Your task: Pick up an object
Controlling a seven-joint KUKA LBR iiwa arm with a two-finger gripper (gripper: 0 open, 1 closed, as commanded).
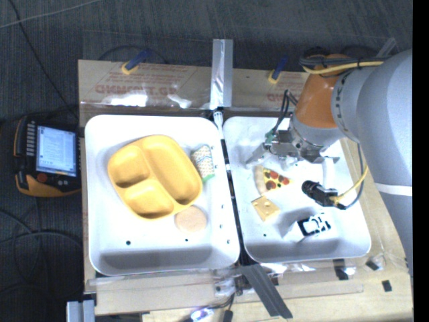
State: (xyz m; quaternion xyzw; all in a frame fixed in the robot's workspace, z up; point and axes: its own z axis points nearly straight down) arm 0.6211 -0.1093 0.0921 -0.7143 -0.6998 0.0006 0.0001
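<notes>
My gripper (pixel 269 149) hangs low over the upper middle of the right bin (pixel 358 243), just above a toy pizza slice (pixel 273 178) with red toppings. I see nothing held in it. A yellow cheese wedge (pixel 265 208) lies below the pizza slice, near the bin's left wall. A small black and white object (pixel 314 225) rests toward the bin's lower right. The grey arm with its orange band (pixel 316 106) covers the bin's upper right part.
The left bin (pixel 100 247) holds a yellow divided plate (pixel 154 176), a round tan cookie (pixel 191 219) and a small patterned item with a green edge (pixel 203 161). A black plug on a yellow cable (pixel 316 192) hangs by the arm. A handheld pendant (pixel 50 154) lies left of the bench.
</notes>
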